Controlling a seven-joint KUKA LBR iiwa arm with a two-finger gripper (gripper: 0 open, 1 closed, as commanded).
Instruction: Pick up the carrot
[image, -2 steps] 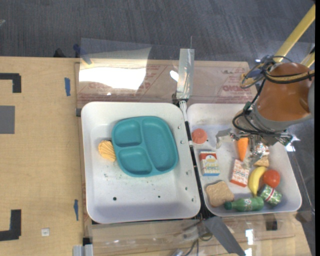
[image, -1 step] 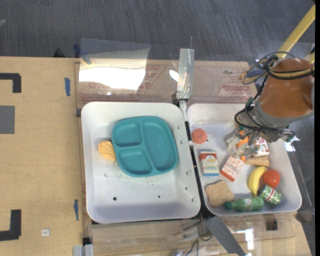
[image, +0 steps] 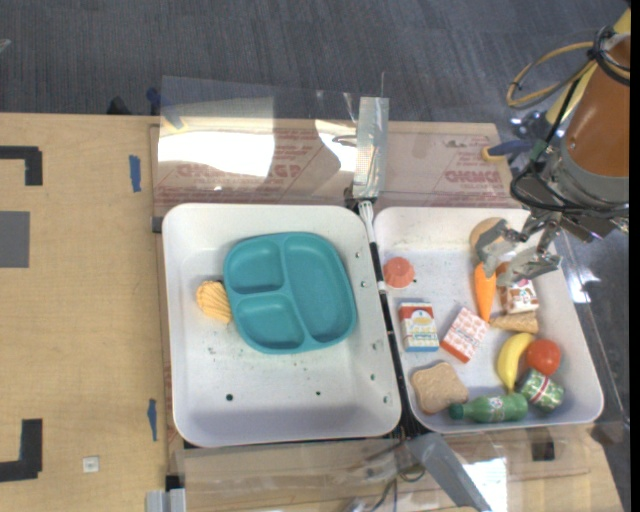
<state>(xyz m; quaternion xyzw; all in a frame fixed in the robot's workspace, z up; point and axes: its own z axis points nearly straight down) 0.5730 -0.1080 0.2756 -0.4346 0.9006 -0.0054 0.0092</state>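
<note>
Within the right bin (image: 590, 395), the carrot (image: 484, 293) lies with its tip toward the bin's near edge, its top end just beneath the claw (image: 520, 252). Relative to the carrot: a tan bread piece (image: 487, 235) sits at its far end, a small carton (image: 521, 297) just to its right, a red-and-white box (image: 465, 334) near its tip on the left, a second carton (image: 418, 327) farther left, and a red disc (image: 399, 271) well to the left. A banana (image: 513, 359), a tomato (image: 544, 356), a green bottle (image: 492, 408) and a toast slice (image: 439, 386) lie beyond the tip, toward the near edge. The left bin (image: 190, 390), well apart from the carrot, bears a teal tray (image: 290, 292) and a yellow shell-like toy (image: 213, 299). Claw state: the metal fingers appear spread, one close beside the carrot's top, the other nearer the small carton; nothing is seen pinched between them. Step in hand, as judged: approach and alignment, the grasp not yet made. The next move calls for centring the spread fingers across the carrot's thick end, descending, and pressing together without catching the small carton or bread piece.
</note>
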